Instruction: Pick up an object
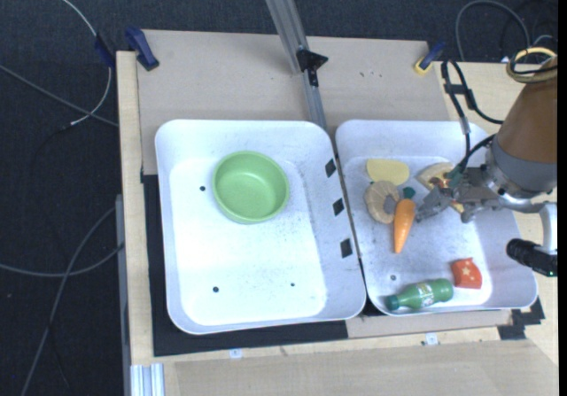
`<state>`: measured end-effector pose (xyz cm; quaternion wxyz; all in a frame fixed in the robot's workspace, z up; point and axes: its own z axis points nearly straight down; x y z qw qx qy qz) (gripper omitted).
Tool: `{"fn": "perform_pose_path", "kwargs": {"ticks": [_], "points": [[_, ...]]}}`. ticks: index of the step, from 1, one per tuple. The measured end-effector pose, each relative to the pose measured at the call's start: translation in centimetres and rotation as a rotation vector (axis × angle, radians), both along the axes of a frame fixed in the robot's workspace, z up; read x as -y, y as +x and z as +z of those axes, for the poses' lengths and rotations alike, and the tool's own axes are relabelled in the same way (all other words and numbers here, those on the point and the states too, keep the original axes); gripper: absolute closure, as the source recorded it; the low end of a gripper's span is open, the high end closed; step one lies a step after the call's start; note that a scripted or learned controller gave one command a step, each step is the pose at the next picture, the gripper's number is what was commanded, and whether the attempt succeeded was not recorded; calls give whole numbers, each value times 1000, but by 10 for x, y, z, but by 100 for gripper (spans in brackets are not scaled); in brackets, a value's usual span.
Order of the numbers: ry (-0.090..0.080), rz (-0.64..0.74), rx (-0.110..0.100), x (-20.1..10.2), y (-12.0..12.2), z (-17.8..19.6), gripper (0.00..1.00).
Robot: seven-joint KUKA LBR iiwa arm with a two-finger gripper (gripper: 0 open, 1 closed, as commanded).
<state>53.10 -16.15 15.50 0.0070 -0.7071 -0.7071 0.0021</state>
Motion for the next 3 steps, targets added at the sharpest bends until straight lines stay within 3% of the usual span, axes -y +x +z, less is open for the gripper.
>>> {"fn": "perform_pose_path", "kwargs": {"ticks": [1, 2, 3], "points": [[0, -2, 4, -1, 0, -51, 0], [-1, 0, 12, -1, 2, -35, 100], [-7, 0, 19, 8, 9, 23, 100]]}}
